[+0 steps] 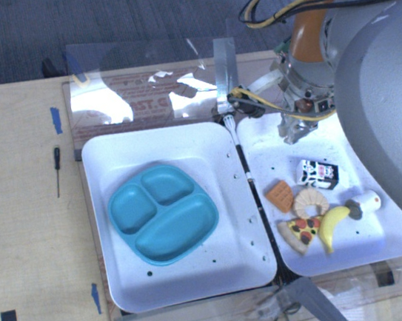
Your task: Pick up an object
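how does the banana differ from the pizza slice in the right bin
Colour: the banana is plain yellow with a dark tip, while the pizza slice is orange-tan with dark red spots. Shape: the banana is a long curved piece; the pizza slice is a flat wedge. Place: the banana lies right of the pizza slice, nearer the arm's side. Both are toy foods lying close together near the front of the right bin.

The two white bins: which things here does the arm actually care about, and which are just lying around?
For the job:
pincer
banana
pizza slice
waffle piece
round cracker
black-and-white packet
right bin

Just lying about:
blue divided plate in the left bin
screwdriver on the bench
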`<move>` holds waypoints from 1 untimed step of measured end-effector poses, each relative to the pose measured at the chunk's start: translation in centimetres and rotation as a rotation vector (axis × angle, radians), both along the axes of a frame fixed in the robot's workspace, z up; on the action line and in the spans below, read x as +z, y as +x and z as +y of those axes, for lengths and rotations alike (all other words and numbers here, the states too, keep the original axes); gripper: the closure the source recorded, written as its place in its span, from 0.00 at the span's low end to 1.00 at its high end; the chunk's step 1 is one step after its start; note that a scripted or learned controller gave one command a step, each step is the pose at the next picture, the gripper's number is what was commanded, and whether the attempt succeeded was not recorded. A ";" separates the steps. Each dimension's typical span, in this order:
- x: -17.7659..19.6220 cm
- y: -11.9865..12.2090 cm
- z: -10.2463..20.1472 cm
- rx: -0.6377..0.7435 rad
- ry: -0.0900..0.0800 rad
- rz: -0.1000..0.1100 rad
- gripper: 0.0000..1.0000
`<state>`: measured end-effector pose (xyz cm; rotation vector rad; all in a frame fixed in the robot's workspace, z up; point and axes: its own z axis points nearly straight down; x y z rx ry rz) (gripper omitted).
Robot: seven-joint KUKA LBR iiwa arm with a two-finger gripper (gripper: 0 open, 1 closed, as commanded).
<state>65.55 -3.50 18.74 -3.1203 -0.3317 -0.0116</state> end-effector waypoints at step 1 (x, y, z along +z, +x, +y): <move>0.7 -0.4 -3.5 -0.013 -0.003 0.006 1.00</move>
